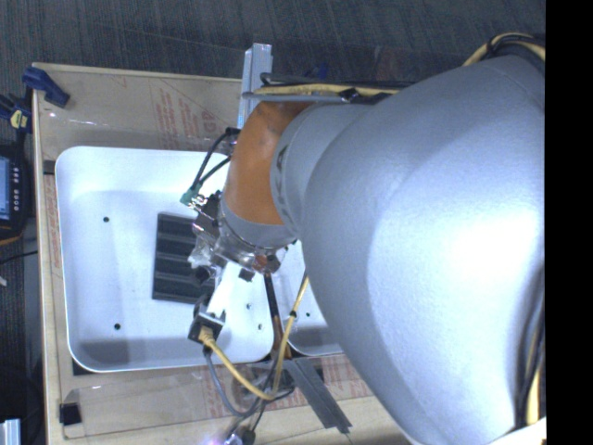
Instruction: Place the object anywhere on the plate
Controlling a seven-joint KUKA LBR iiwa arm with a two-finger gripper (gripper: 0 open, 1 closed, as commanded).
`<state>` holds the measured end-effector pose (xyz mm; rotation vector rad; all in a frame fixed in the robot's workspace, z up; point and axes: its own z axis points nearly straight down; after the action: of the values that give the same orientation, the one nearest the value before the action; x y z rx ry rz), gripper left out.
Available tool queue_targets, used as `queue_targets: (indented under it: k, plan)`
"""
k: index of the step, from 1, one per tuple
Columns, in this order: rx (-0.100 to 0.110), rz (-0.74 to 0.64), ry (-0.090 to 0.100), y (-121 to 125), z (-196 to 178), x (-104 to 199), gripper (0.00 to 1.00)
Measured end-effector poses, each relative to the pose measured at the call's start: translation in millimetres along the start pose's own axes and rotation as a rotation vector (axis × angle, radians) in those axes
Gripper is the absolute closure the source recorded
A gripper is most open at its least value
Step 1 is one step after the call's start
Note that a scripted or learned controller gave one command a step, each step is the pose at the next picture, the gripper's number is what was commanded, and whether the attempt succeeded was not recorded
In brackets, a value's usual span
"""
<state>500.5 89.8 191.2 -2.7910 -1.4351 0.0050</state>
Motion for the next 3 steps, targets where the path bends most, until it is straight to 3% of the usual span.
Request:
queue_targets:
  k: [1,2,3]
  plan:
    - [0.002,0.422,-0.001,63.2,1.0,20.8,1.00]
    - [0.003,0.422,-0.002,63.2,0.9,20.8,0.00]
    - [0.008,0.413,-0.005,61.0,-7.5,22.3,1.00]
